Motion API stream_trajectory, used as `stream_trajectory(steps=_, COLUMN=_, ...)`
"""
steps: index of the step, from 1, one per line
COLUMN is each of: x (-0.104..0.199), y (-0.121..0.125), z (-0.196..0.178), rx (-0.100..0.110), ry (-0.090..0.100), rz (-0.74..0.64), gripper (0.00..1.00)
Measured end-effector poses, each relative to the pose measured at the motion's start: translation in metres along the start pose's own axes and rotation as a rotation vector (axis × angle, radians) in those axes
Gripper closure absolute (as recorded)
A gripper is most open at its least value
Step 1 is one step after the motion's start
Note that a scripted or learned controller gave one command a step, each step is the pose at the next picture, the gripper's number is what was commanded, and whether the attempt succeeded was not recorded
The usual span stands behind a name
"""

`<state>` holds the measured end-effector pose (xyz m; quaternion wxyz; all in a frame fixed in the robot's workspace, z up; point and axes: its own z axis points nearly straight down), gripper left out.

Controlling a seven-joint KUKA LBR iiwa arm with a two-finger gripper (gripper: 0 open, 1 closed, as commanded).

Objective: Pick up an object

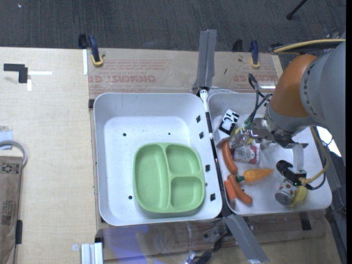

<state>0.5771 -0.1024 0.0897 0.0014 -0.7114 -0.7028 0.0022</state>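
**Camera view: gripper low in the crowded right bin**

Camera view is showing the gripper (246,135) hanging over a red-and-white packet (247,153) in the right bin (319,202). Just beside it are lying a red sausage (227,155), an orange carrot (257,175), another red sausage (238,191), a small can (285,194) and a black-and-white card (229,121). A green divided plate (168,177) is sitting in the left bin (110,147).
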Motion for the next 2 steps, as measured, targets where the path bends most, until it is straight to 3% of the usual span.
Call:
stream_trajectory(steps=1, x=0.0, y=-0.001, z=-0.007, rx=0.006, ry=-0.001, rz=-0.002, gripper=1.0)
stream_trajectory(steps=2, x=0.053, y=-0.011, z=-0.1, rx=0.0, ry=-0.001, rz=-0.22, gripper=1.0)
